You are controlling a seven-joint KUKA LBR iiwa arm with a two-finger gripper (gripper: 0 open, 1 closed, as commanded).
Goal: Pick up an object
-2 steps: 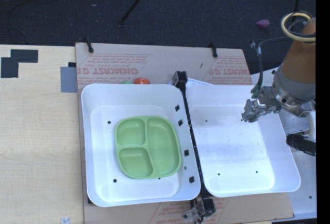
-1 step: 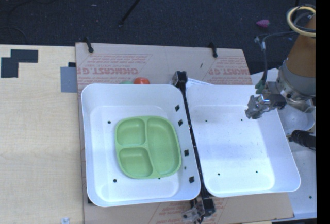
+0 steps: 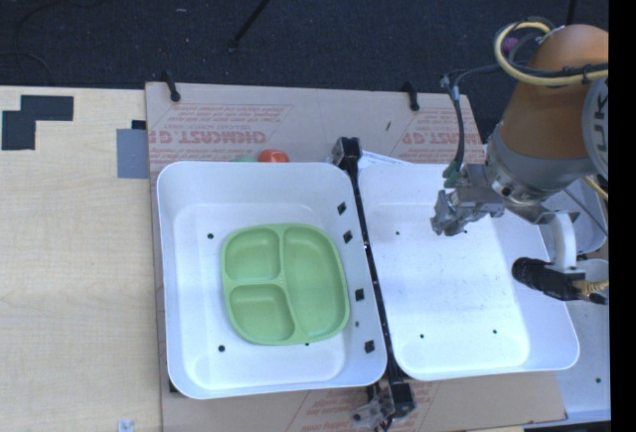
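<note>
A light green divided plate (image 3: 284, 283) with three compartments lies flat in the middle of the left white bin (image 3: 189, 221). My gripper (image 3: 453, 218) hangs over the upper middle of the right white bin (image 3: 477, 341), well to the right of the plate. Nothing shows between its fingertips. The grey arm with its orange band (image 3: 556, 72) reaches in from the upper right.
A small orange-red thing (image 3: 272, 157) and a bit of green beside it lie just behind the left bin's far rim, on the cardboard sheet (image 3: 248, 127). A black divider (image 3: 360, 261) runs between the two bins. The wooden bench (image 3: 70, 271) stretches to the left.
</note>
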